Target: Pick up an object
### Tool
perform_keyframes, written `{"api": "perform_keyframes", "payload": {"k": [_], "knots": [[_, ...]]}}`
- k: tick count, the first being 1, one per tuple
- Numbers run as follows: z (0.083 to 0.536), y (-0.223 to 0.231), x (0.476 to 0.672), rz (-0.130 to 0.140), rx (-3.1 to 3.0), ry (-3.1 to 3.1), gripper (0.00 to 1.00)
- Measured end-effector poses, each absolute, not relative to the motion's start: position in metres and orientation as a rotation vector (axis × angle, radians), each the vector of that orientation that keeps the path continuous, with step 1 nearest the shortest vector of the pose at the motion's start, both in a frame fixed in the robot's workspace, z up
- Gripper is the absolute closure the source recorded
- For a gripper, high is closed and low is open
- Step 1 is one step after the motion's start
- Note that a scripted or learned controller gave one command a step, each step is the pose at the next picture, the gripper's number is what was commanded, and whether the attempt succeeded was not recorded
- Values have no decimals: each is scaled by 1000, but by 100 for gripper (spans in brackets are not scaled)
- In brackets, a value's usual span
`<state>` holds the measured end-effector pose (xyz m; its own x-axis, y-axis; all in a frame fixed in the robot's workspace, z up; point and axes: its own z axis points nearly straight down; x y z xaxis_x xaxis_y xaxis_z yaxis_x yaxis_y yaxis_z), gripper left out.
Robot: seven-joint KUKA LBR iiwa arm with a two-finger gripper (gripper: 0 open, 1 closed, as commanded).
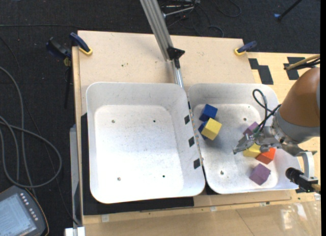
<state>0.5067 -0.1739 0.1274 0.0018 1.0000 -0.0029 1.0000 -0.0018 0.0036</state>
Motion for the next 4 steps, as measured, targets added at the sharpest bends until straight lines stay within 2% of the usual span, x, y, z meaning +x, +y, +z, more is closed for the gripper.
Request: {"api": "perform_keyframes", "payload": {"k": [1, 2, 3, 4], "knots": [[140, -174, 508, 4, 2216, 2215, 100], [198, -175, 501, 4, 2215, 2219, 100], [211, -175, 502, 2, 2216, 2221, 100], [223, -126, 509, 4, 2211, 2229, 100]]}}
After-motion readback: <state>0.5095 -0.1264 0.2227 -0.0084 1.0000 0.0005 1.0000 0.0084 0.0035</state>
